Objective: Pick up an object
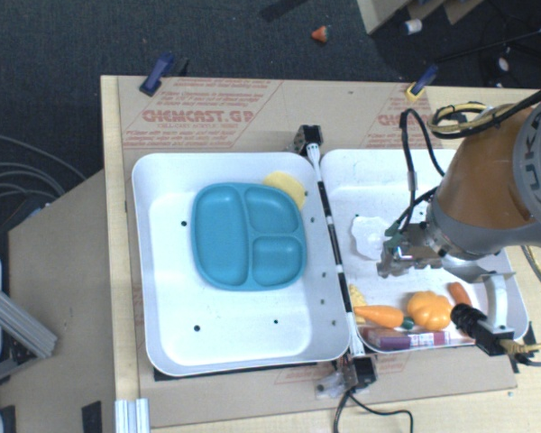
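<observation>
Camera view: gripper point(395, 262) low in the right bin point(379, 165), near its left wall, above a white object point(368, 234); finger state cannot be told. Carrot point(380, 315) and orange pepper-like toy point(430, 309) along the near edge. Left bin point(162, 242): blue divided plate point(249, 235), centre.

floor point(117, 25): dark carpet, seemingly | bench point(216, 106): tan board | cables point(18, 165): left

Even, fairly bright overhead light washes the two white bins point(162, 269) almost to glare, with soft shadows under their rims. The dark floor point(117, 16) at the far side is grainy. The arm point(496, 188) looks slightly blurred; detail is soft overall.
</observation>
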